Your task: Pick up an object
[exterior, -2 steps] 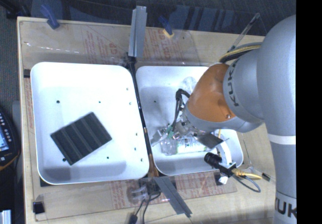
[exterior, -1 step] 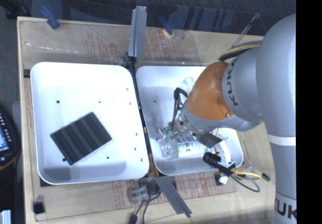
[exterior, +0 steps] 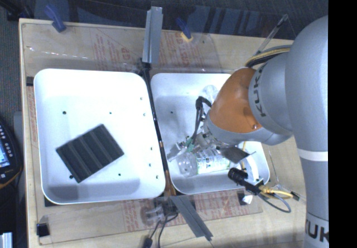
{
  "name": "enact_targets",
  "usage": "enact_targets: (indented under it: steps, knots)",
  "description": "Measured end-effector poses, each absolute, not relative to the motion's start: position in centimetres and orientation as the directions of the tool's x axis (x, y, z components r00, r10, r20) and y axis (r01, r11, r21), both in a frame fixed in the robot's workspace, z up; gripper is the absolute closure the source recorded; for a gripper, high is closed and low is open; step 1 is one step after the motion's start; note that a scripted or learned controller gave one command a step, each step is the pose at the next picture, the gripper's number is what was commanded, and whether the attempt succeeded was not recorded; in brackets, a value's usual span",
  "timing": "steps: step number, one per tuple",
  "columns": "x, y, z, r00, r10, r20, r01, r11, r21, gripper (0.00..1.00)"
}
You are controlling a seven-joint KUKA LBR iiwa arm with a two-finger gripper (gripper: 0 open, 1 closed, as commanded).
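A black ribbed rectangular pad (exterior: 90, 152) lies flat in the left bin (exterior: 50, 82), toward its front left. In the right bin (exterior: 167, 88) a clear plastic bottle with a green and white label (exterior: 202, 163) lies on its side near the front wall. My gripper (exterior: 191, 146) is low in the right bin, right over the bottle's left end, and the orange wrist band hides much of that bin's middle. A clear crumpled item (exterior: 209, 93) sits near the back of the right bin, partly behind the wrist.
A metal divider bar (exterior: 152, 35) stands at the back between the two bins. Blue clips (exterior: 56, 17) sit on the bench's back edge. A dark device (exterior: 6, 152) pokes in at the far left.
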State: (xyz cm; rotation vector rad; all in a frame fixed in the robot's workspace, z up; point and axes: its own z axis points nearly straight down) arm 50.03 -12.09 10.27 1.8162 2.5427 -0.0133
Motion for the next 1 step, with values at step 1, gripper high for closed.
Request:
enact_targets:
  steps: [1]
  knots:
    - [48.17, -15.45, 14.03, -0.029, 1.0, -0.001, 1.0, 0.029, -0.002, 0.0]
